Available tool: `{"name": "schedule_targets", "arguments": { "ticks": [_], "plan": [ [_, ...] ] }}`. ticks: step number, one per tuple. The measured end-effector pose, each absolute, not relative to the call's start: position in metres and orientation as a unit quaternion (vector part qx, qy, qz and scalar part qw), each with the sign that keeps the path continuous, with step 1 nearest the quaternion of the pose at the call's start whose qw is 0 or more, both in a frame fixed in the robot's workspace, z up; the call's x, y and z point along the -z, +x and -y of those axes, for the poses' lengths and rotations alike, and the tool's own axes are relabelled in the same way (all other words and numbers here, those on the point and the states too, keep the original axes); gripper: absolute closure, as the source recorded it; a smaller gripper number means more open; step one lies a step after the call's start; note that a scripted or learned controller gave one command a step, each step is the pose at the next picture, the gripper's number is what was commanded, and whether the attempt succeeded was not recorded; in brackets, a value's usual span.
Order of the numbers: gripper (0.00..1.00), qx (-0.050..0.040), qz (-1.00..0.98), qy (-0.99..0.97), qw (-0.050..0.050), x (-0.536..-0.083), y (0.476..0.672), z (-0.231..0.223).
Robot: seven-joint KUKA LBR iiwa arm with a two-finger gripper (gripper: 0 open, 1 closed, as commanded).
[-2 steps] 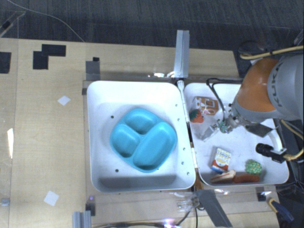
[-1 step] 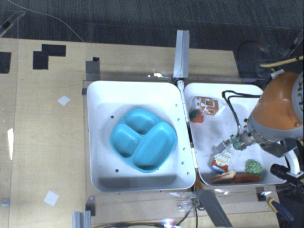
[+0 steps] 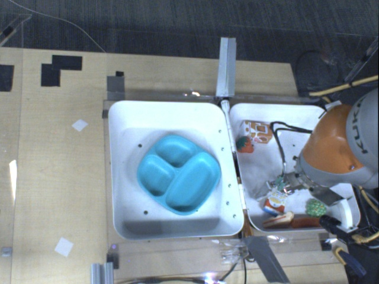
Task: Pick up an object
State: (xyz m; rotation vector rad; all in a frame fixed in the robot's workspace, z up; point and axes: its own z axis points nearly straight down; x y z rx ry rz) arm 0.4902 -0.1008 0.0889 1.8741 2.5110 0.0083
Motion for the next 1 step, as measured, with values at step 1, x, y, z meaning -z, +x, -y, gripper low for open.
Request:
{"name": "schedule_targets", "arguments": {
  "ticks": [1],
  "plan": [
    [1.0, -0.0045, -0.802, 0.597, 0.011, -0.1001, 0.4948, 0.1022]
  ]
}}
